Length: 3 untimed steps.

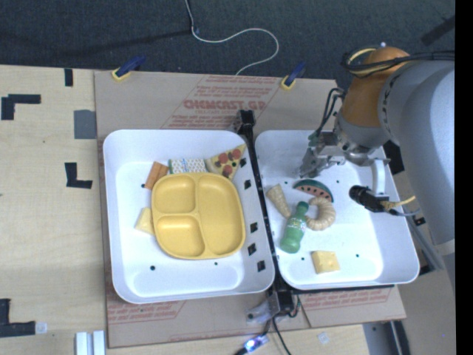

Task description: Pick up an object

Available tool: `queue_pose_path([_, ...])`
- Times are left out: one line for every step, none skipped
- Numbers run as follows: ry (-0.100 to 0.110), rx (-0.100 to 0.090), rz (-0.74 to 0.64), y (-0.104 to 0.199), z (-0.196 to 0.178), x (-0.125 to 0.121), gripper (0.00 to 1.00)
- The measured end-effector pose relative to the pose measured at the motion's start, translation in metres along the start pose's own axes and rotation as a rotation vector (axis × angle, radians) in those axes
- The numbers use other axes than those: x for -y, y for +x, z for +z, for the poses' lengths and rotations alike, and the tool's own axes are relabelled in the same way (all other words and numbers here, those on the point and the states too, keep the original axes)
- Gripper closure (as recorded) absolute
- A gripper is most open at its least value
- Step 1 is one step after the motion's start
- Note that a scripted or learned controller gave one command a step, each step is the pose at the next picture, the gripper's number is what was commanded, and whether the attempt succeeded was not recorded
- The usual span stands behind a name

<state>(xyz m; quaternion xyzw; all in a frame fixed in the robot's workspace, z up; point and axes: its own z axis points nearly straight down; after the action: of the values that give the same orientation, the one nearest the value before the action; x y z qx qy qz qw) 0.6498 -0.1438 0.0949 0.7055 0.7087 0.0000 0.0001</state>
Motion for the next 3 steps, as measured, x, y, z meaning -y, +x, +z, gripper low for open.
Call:
queue_pose_path([-0.003, 0.0, 0.003, -0.006, -0.049, -0.008, 1.0])
queue_pose_path([-0.004, 0.0, 0.003, -0.005, -0.112, -0.013, 1.0])
queue_pose_path([-0.001, -0.001, 0.003, -0.005, -0.13, -0.013, 1.0])
